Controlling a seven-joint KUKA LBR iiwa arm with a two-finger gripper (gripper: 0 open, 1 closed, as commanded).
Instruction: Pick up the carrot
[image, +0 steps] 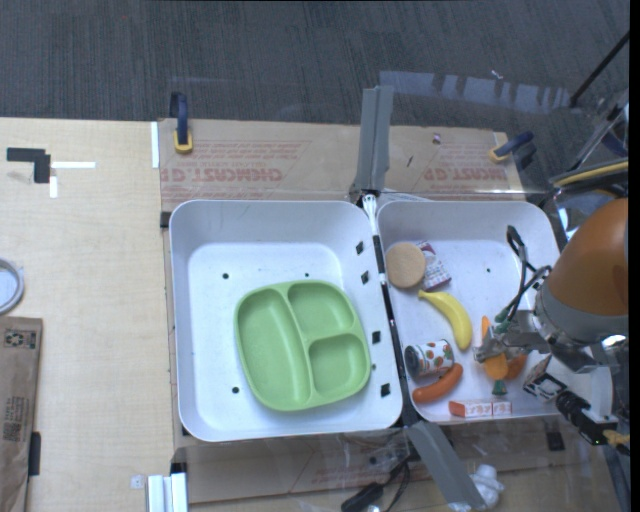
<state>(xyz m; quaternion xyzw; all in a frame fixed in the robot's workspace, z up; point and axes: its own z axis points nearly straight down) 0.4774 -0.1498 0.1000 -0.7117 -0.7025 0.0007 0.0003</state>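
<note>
There we saw the tool (497, 350) low in the right bin (470, 215), over the carrot (499, 364) beside the banana (450, 314). We could not tell its state.

Arm (598, 280) cut off by right edge, only orange band and wrist in frame. Gripper (497, 350) low in right bin (480, 215), its metal parts a blur over an orange thing, likely the carrot (499, 367), mostly covered; can't tell whether it touches. Thin orange sliver (485, 330) beside the banana (452, 316) too small to identify. Small can (428, 357) label unreadable. Flat red packet (480, 408) print too small. Silver ring (6, 288) and brown bag (17, 400) clipped by left edge.
</note>
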